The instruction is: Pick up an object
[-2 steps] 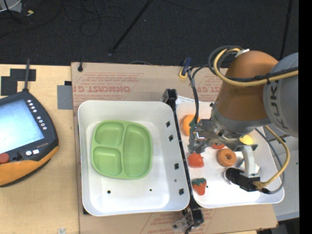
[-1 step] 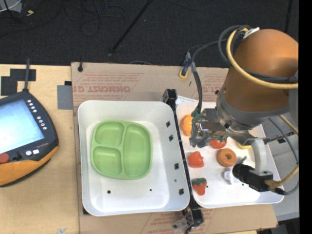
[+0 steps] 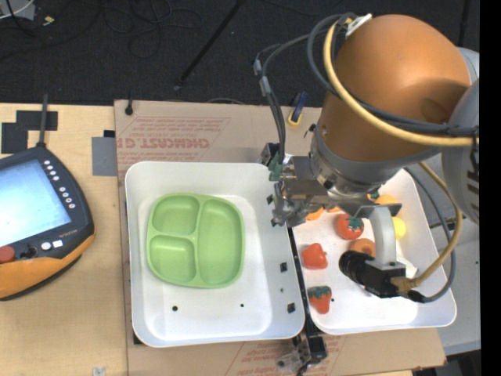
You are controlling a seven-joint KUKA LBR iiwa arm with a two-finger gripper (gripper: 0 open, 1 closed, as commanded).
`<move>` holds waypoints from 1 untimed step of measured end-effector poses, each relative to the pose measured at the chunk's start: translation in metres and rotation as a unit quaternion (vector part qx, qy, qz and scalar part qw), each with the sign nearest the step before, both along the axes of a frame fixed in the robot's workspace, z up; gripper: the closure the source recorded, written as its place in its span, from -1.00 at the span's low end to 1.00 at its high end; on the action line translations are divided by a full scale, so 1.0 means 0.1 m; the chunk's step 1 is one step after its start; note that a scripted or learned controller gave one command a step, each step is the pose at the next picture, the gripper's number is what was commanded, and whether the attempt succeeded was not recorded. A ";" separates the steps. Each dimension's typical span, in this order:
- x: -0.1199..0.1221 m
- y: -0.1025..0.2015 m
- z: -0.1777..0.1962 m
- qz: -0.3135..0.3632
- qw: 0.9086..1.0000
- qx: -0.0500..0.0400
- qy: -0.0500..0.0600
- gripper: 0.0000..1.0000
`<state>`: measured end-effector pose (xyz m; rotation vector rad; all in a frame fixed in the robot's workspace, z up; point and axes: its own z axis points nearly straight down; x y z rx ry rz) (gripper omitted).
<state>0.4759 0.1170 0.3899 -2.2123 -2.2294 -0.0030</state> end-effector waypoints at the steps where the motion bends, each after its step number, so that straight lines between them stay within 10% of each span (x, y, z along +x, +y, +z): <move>1: 0.00 -0.02 0.07 0.000 1.000 -0.002 0.004 1.00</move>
